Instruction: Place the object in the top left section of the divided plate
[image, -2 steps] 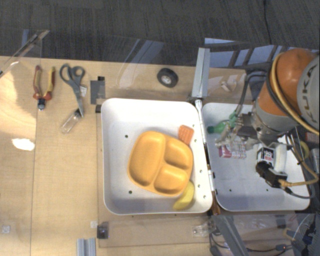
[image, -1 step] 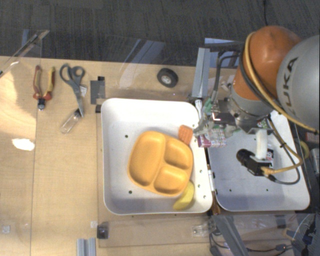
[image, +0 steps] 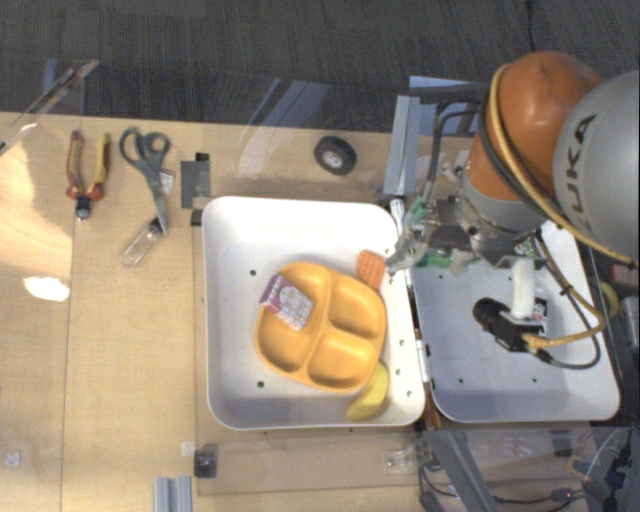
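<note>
Packet (image: 288, 300) lengthwise diagonal, plate's (image: 345, 360) top-left.

Packet (image: 287, 300) (purple-white) lies in yellow plate's (image: 345, 350) top-left section.

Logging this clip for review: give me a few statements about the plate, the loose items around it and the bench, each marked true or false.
1. The yellow divided plate lies in the left bin. True.
2. A small packet lies in one of the plate's sections. True.
3. The banana lies on the plate. False: it lies in the bin, by the plate's lower right edge.
4. The orange item sits in the right bin. False: it is in the left bin, above the plate.
5. Scissors lie on the bench left of the bins. True.
</note>
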